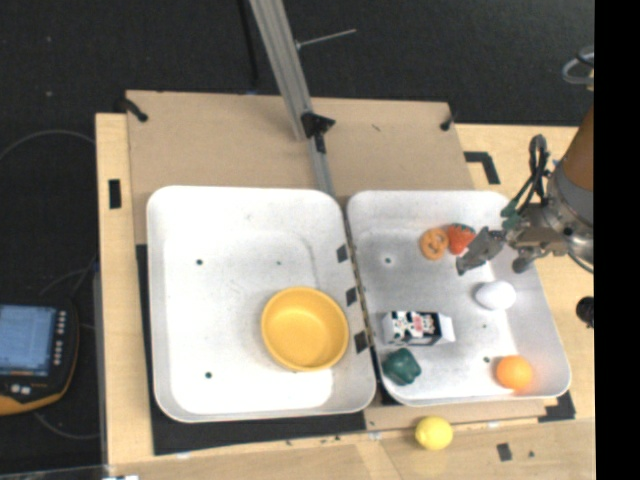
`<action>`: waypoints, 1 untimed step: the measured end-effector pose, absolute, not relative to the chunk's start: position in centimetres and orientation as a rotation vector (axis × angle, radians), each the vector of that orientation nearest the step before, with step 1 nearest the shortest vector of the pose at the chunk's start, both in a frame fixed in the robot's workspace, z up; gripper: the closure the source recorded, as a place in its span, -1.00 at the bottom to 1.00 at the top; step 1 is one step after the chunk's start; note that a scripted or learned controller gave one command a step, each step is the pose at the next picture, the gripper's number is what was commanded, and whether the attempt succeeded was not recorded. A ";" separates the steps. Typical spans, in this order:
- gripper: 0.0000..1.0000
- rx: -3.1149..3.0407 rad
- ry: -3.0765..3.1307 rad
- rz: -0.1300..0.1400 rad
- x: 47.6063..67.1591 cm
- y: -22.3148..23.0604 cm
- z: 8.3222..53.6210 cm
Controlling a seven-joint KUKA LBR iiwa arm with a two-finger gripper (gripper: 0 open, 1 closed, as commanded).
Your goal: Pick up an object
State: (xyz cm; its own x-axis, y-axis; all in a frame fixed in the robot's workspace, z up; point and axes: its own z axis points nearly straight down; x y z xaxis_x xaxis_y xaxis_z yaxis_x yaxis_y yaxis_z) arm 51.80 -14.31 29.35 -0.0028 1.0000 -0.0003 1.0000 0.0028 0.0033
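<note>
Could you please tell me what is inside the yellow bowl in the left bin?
Nothing shows inside the round yellow plastic bowl; its whole yellow interior is exposed. The patch of the shallow white left bin beneath it is covered.

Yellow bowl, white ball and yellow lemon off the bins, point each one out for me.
yellow bowl [304,328], camera view, inner floor.
white ball [494,295], camera view, top surface.
yellow lemon [433,433], camera view, middle of its skin.

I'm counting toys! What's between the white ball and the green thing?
In the camera view, the small black-and-white carton lies between the white ball and green thing.
</note>
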 end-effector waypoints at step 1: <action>-1.00 2.219 2.220 0.004 51.8 -14.3 29.4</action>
